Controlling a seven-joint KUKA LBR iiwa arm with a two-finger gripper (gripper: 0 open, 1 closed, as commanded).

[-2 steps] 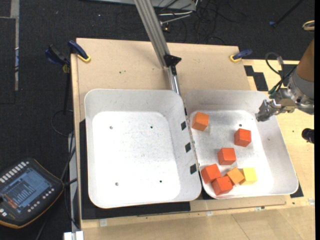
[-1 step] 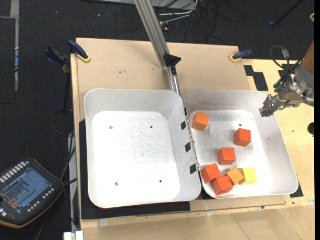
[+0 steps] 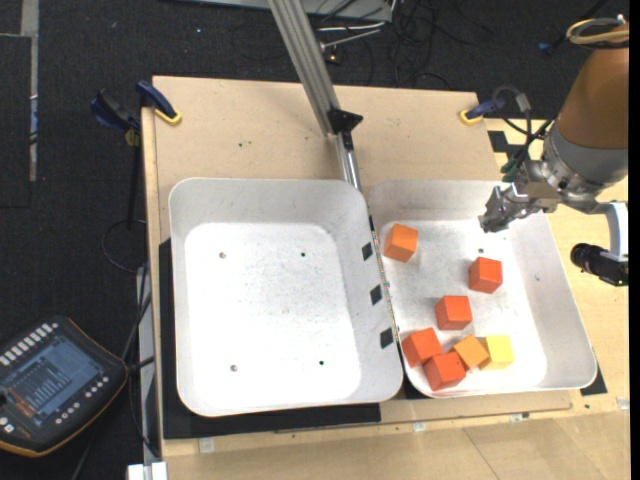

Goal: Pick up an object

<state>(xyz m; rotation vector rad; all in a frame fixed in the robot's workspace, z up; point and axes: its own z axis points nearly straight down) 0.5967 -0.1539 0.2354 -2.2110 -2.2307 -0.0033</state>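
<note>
Over the far right corner of the right bin [image 3: 560,298], the gripper [image 3: 497,218] is hanging above bare white floor with nothing in it as far as I can see. Honestly can't tell how wide it's open from this angle, it's just a dark lump at the end of the wrist.

So I'd call this the approach step: no block picked yet, arm not lined up over anything.

What's on offer, all in the right bin:
- 1 orange block [image 3: 401,241] off by itself toward the bin's left wall, roughly level with the claw but well apart from it
- 1 red block [image 3: 485,274] nearest the claw, a bit toward the camera from it and also standing alone
- another red block [image 3: 453,311] further down
- a clump at the near edge: 2 more red ones [image 3: 421,345] [image 3: 445,369], an orange-yellow one [image 3: 472,351] and a yellow block [image 3: 498,350], all touching or nearly so

The left bin [image 3: 200,268] has no blocks.

My guess for the next move: slide toward the lone red block near the claw, centre over it, square up to its faces, then drop straight down. I'd skip the clump, since neighbours would likely get shoved.
</note>
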